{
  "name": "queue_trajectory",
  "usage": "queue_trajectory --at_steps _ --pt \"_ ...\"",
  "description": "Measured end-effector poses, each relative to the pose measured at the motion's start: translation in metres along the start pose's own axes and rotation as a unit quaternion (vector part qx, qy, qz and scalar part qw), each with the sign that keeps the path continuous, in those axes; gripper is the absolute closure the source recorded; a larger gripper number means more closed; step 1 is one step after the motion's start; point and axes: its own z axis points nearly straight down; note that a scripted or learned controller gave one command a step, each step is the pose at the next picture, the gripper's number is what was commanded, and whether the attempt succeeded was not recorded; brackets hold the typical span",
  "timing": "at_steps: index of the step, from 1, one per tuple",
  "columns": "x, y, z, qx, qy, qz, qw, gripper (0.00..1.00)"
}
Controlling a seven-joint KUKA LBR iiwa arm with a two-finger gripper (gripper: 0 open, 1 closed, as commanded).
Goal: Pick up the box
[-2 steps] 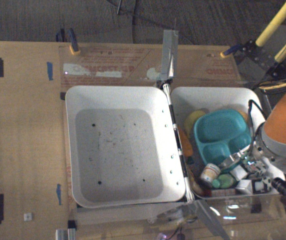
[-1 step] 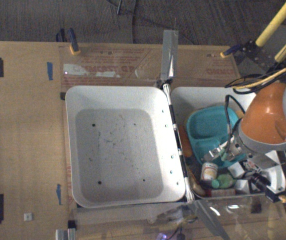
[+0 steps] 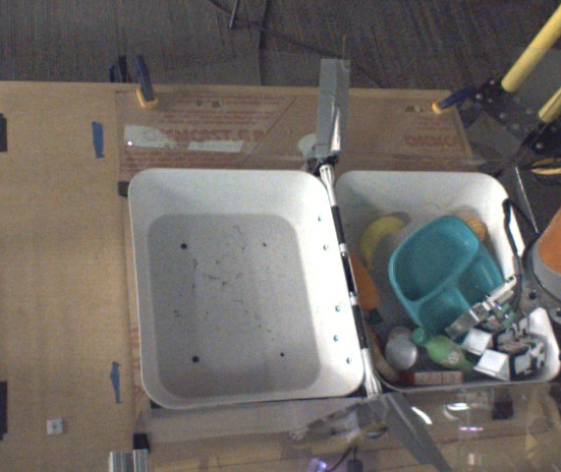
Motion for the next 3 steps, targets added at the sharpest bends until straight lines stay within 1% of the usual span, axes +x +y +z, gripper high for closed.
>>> queue_trajectory --at_steps 1,2,3 --pt "0.045 0.025 -0.002 -0.001 -0.006 -0.028 0.9996 0.00" --pt "0.070 0.047 -0.009 -0.007 -0.023 -0.047 0.9986 0.00" --pt "-0.007 0.005 -0.002 -0.003 0.004 0.063 0.9980 0.00"
